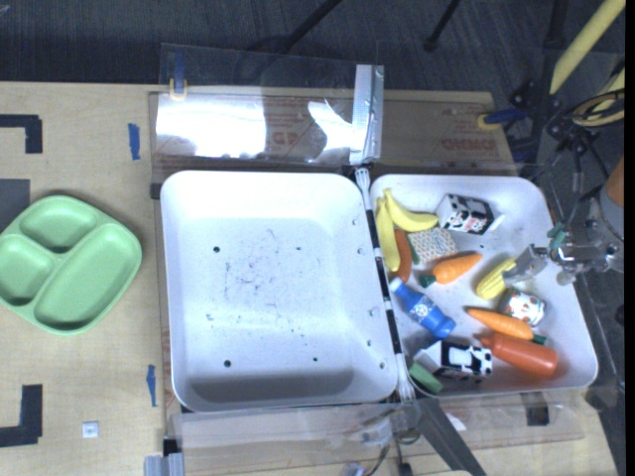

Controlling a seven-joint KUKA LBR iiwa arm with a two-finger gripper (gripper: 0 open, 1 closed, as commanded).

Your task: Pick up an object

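Camera view: nearest the lens, the cow toy [466, 359] lies at the right bin's [571, 310] front edge. My tool [544, 257] hangs at that bin's right rim; grip state unreadable. Corn [493, 278] lies just left of it, long axis slanting toward the tool. No legible writing.

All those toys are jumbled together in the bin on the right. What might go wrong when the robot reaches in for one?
1. The toys lie packed close: the orange carrot sits beside the banana and a yellow corn piece, so the hand may catch two or push one aside.
2. The blue bottle lies against the right bin's wall, leaving little room for a grip.
3. Round toys like the large carrot may slip or roll.
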